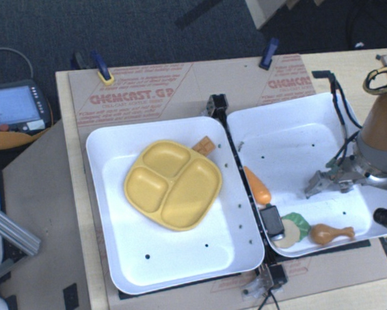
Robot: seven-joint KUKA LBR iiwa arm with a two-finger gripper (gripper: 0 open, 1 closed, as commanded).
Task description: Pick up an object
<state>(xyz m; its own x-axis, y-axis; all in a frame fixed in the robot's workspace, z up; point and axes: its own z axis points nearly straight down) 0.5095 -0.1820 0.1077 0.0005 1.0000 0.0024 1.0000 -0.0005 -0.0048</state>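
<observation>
My gripper [318, 183] hangs low over the middle of the right bin [288, 137], reaching in from the right. An orange carrot [257, 186] lies to its left, near the divider and apart from it. A brown drumstick [331, 233] rests at the bin's front edge, below the gripper. Beside the drumstick are a green piece [299, 220] and a pale round piece [288, 236]. In the left bin [112, 214] a yellow divided plate [174, 184] lies flat, with a small brown block [203, 145] at its upper right corner.
A black clip-like part [271, 221] sits on the wall between the bins at the front. Black cables [341, 111] run down along the arm at the right bin's far right. A teach pendant [11, 110] lies off the bench at left.
</observation>
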